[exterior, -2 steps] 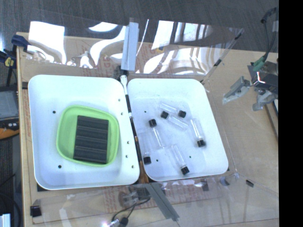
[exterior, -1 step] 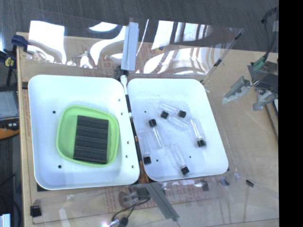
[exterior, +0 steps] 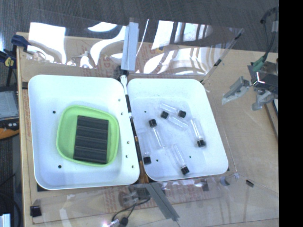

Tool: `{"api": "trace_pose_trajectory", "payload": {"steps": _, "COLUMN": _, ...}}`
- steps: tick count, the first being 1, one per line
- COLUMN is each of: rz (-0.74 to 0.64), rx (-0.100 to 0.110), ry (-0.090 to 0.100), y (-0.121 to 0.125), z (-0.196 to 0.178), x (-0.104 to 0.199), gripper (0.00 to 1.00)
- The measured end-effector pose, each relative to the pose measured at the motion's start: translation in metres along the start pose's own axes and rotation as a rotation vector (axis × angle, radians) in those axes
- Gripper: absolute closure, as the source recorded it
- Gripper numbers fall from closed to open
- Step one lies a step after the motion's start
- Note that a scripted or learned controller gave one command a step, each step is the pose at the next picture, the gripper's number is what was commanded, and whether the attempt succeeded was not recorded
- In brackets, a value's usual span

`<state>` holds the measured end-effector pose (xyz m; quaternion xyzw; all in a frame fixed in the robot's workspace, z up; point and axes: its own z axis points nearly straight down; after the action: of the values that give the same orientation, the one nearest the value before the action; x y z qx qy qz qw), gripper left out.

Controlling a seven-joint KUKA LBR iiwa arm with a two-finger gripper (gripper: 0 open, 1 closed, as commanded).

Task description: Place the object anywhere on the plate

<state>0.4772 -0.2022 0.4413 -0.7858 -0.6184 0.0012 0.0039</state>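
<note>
While on green plate (exterior: 64,135), dark ridged block (exterior: 91,139), left bin (exterior: 38,93).

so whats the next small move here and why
Probably swing the gripper left, over the right bin, and line up on one clear vial. The gripper sits outside the bins at the right with nothing visibly held, several black-capped vials lie scattered in the right bin, and the green plate in the left bin already carries a dark ribbed block.

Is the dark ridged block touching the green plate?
Touching. The camera view shows the dark block lying flat inside the green plate, resting on its surface.
</note>
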Motion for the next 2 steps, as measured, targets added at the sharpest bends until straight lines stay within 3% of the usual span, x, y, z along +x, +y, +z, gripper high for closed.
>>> {"api": "trace_pose_trajectory", "payload": {"steps": 2, "rz": 0.005, "rx": 0.000, "ry": -0.002, "y": -0.0003, "z": -0.0004, "x": -0.0009, "gripper": 0.00}}
